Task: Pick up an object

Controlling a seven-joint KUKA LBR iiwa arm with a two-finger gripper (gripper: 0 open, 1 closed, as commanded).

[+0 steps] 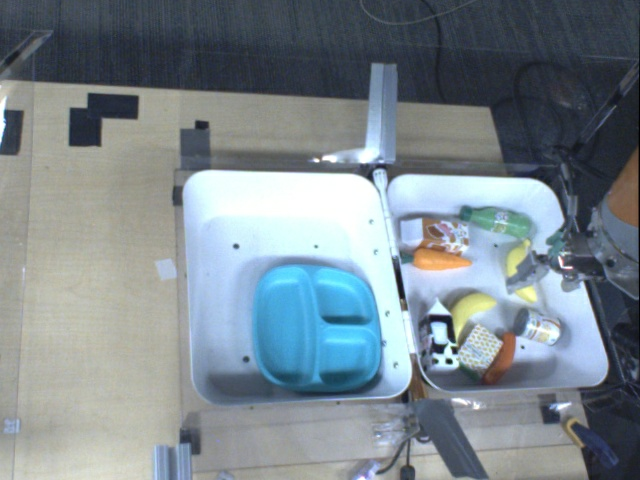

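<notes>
The right bin holds several small objects. At its back lie a green bottle, a snack packet and an orange carrot. A yellow banana lies near the right wall. Toward the front sit a yellow lemon, a small can, a black-and-white toy, a patterned box and a red piece. My gripper hangs low over the bin's right side, just beside the banana and above the can. No object is seen lifted.
The left bin carries a blue divided plate at its front. A metal post rises behind the wall between the bins. Cables and the arm's body crowd the right edge.
</notes>
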